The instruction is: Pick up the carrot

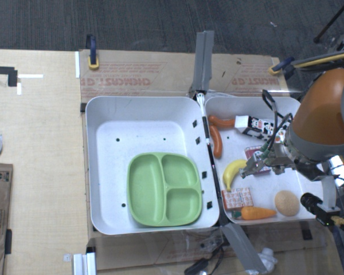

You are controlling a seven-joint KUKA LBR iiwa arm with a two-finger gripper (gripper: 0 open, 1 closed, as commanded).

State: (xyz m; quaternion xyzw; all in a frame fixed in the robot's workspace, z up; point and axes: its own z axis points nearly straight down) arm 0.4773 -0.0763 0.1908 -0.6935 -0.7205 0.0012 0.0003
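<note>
The carrot (257, 213) is orange with a small green tip and lies flat near the front edge of the right bin (286, 102). My gripper (257, 168) hangs over the middle of that bin, just right of the banana (232, 172) and well behind the carrot. It is apart from the carrot, and nothing shows in its grasp. The grey arm with its orange band (327, 113) covers the bin's right side.
Around the carrot lie a red-and-white packet (238, 198) and a tan bun (286, 203). Two sausages (217, 140), a black-and-white carton (255, 126) and a red packet (254, 152) sit farther back. The left bin (103, 153) holds a green divided plate (165, 188).
</note>
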